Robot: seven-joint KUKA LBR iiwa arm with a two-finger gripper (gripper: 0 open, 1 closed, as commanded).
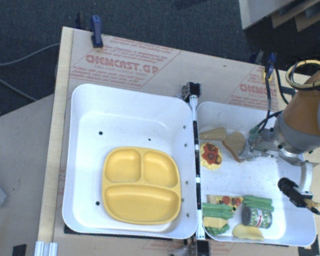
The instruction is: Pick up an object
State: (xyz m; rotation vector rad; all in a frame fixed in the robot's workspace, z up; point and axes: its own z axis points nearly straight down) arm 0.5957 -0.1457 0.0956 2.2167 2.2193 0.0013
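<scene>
Over the right bin point(287, 237), the gripper point(253, 147) sits low beside a tan piece point(234, 144) near the far wall; whether it grips anything, I cannot tell. Nothing looks lifted yet, so the pick seems unfinished. Other items lie along the near edge.

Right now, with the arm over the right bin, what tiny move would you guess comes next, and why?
Probably a short drop straight down. The end effector sits at the brown flat piece near the right bin's far end, and I see nothing gripped. Most other items, like the small can, lie at the near end.
</scene>
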